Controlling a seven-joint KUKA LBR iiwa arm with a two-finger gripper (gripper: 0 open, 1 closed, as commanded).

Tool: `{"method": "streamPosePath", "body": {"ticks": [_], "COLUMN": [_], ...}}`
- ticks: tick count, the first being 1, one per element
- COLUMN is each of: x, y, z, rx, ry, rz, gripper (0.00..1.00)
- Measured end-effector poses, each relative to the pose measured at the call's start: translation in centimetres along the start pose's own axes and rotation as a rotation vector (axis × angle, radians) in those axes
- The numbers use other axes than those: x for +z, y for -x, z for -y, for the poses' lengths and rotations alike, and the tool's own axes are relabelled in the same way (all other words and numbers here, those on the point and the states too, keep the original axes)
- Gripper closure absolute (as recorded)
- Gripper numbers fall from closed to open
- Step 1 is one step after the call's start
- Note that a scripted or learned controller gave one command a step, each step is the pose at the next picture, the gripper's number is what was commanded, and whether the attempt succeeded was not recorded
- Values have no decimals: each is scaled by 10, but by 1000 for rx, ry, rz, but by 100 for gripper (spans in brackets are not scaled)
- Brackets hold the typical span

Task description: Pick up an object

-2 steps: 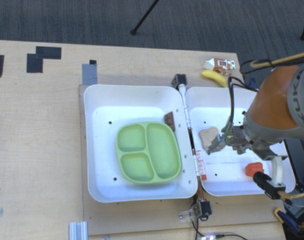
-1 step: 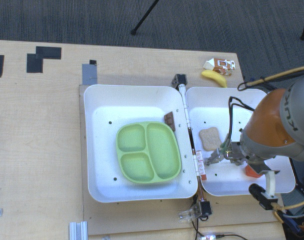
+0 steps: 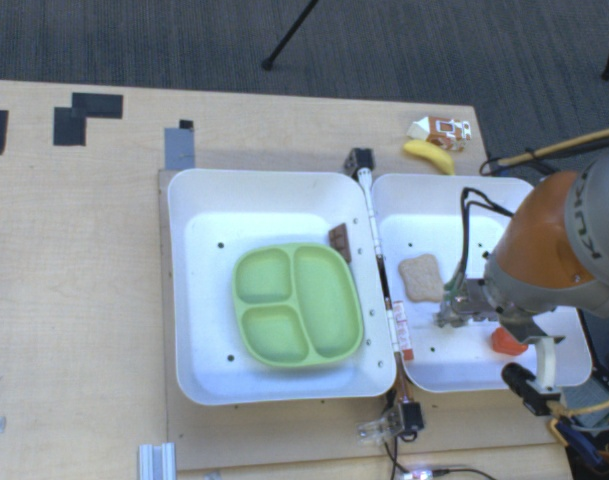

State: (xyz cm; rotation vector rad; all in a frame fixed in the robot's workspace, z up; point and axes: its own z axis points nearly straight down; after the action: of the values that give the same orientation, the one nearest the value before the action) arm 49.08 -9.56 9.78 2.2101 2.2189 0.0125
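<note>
Two candidates lie in the right bin: a tan, bread-like slab left of centre, and an orange-red lump near the right side, half hidden under my arm. I take the slab as the target, since it lies flat, in the open, and just left of the tool. The tool sits low over the bin floor beside the slab's near right corner, and I cannot tell its state from this angle; nothing shows held in it. I judge the slab light and probably soft or spongy, with a matte surface that should not slip much, so a gentle squeeze ought to do. Its long axis runs roughly far to near, tilting slightly right at the near end, and the far end looks a little narrower. I would take hold across the short width, at mid-length, with the tool turned so it closes left to right. Lying flat on the floor, it gives little edge to catch. In the left bin sit a green divided plate and a small brown piece at the plate's far right corner, well apart from my work.
</note>
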Motion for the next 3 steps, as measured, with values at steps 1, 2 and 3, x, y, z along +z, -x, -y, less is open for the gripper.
{"method": "streamPosePath", "body": {"ticks": [1,2,3], "x": [-89,-89,11], "y": [-16,-16,6], "z": [2,2,2], "rx": [-2,-2,2], "ry": [-9,-9,-5], "rz": [-1,-1,-1], "gripper": [100,0,0]}}
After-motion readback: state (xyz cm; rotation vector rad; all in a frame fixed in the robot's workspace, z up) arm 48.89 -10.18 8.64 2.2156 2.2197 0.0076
